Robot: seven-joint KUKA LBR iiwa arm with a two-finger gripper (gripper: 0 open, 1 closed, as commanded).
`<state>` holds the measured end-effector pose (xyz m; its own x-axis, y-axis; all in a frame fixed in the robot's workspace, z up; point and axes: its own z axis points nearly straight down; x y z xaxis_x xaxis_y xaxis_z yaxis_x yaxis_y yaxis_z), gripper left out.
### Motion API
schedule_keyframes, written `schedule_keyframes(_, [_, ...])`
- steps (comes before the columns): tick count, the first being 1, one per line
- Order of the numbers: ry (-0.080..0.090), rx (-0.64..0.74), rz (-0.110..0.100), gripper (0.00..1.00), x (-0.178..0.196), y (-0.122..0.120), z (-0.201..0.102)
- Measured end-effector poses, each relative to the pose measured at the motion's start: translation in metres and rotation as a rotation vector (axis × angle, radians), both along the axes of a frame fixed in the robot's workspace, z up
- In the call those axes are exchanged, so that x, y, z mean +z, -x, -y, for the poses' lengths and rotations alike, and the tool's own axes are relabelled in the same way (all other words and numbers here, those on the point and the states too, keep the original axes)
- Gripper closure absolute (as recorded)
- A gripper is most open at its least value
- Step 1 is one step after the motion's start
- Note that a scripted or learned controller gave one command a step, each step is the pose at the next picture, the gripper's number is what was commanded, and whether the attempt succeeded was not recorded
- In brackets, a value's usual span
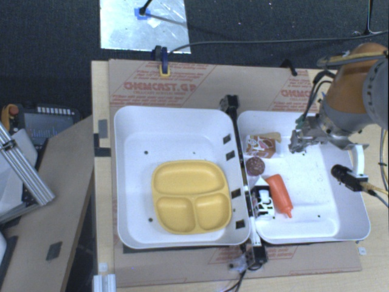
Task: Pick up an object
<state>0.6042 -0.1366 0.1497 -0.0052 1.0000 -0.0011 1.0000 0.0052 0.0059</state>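
Dark carpet [273,11] behind bench; silvery sheet [143,14] lying on it at top, with a blue tape patch. Pale side table [61,181] to left of bench. Bench top covered in brown cardboard [194,81] with red lettering; blue-and-yellow clamp [161,61] on its far edge. Two white bins side by side, meeting along a black centre seam.

Left bin [130,163]: holds one yellow divided plate [191,196], three compartments, lying flat towards near side.

Right bin [316,221]: four candidate objects, all clustered along its left wall.
- Red-and-white packet [262,144] at far end.
- Dark red disc [255,165] just below packet; touching or not, cannot tell.
- Orange bottle-shaped item [280,194] lying flat, slanted, narrow end towards near side.
- Black-and-white box [262,201] just left of orange item, against the wall.

Arm [355,90] reaching in from right, orange band above wrist. Gripper [296,143] over far part of right bin, just right of packet, apart from disc and orange item. Open or closed: cannot tell from this angle. Contact with packet: cannot tell.
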Motion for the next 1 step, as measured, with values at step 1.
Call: schedule_keyframes(1, [0.001,0.001,0.002,1.0,0.0527,-0.0118,-0.0024])
